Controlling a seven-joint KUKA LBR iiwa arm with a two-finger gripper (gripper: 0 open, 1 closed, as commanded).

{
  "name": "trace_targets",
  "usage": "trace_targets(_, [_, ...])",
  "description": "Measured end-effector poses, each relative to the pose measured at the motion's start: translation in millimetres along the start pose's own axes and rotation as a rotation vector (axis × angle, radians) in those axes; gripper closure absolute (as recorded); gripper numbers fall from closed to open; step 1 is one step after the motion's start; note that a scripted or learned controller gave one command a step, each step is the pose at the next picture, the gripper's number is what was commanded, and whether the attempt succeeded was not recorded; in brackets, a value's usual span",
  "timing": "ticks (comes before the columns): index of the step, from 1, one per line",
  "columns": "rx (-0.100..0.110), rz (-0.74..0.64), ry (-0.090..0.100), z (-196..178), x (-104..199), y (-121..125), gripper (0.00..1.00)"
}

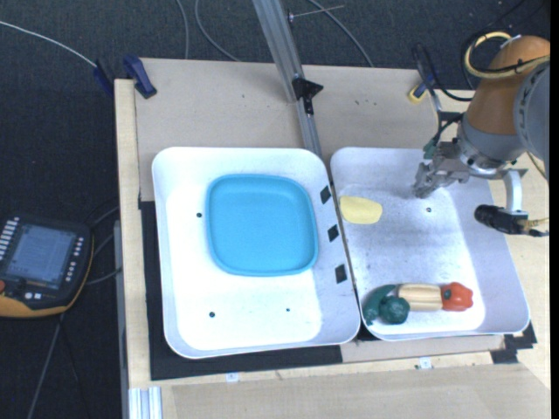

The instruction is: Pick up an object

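Gripper (430, 182) sat low over the right bin's (489, 321) far end, nothing under it; couldn't tell how far its fingers were spread. Yellow piece (360, 209) by the divider, toys (419, 300) bunched against near wall.

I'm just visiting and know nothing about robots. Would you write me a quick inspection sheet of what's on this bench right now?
Surface: tan bench bearing a left bin and a right bin, both white.
Job's things: yellow piece at the right bin's upper left; green piece, tan piece and red piece in a row along its near edge.
Clutter: blue tray in the left bin.
Grippers: gripper above the right bin's far end, with none of the pieces under it.
Cables: loops on the dark floor beyond the bench.
Surroundings: handheld control screen on the floor at left; metal post.
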State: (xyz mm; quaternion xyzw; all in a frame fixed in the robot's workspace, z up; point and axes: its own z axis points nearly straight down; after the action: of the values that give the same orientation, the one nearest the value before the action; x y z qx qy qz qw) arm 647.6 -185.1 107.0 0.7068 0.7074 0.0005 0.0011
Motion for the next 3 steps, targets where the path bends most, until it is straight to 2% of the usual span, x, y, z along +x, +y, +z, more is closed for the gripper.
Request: trace_targets(3, [-0.004, 0.001, -0.001, -171.7, 2.9, 1.4, 1.00])
